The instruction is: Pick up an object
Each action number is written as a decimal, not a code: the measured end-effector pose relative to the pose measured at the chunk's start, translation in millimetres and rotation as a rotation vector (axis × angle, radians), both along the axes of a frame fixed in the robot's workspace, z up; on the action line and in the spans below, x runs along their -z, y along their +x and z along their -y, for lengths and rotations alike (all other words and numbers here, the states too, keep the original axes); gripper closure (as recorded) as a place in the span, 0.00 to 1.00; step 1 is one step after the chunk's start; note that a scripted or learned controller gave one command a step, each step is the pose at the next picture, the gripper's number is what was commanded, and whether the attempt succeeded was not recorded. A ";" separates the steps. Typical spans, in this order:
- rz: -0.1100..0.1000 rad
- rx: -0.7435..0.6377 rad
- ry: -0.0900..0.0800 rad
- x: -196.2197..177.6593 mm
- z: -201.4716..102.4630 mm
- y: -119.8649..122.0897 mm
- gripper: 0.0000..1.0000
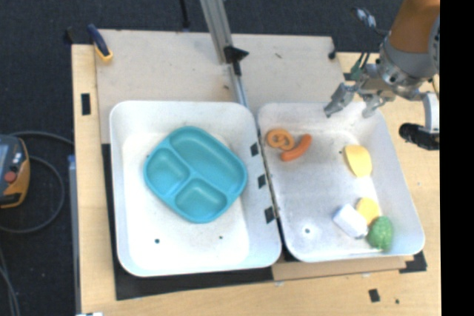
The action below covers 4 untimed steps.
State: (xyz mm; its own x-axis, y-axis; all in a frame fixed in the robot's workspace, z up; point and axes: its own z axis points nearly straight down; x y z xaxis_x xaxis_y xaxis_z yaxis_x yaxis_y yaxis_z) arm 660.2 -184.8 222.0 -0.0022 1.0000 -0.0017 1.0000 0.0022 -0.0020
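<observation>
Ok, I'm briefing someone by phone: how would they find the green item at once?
Look at the right-hand white bin of the two. Go to its near right corner, where three small items cluster. The green broccoli-like toy sits outermost, beside a yellow block and a white block; it alone is green and bumpy.

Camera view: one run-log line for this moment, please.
gripper: open, holds nothing, over right bin top edge | right bin: orange toy, yellow pieces, white block, green toy | left bin: teal tray

We are holding our gripper (354, 101) low and leftward of the orange-banded wrist (412, 26), its two fingers (335, 103) spreading apart, gripping nothing.
</observation>
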 end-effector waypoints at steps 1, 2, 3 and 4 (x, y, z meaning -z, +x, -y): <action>0.000 0.001 0.000 42.0 -0.6 -0.9 0.00; 0.001 0.002 -0.001 84.8 -1.3 -5.9 0.00; 0.008 0.001 -0.003 70.2 -0.2 -4.1 1.00; 0.009 0.002 -0.001 18.9 6.8 -9.8 1.00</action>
State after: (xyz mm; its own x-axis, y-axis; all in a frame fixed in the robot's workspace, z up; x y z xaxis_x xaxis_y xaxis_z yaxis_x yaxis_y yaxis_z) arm 650.3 -191.7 203.1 0.0002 1.0000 -0.0026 1.0000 -0.0002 0.0067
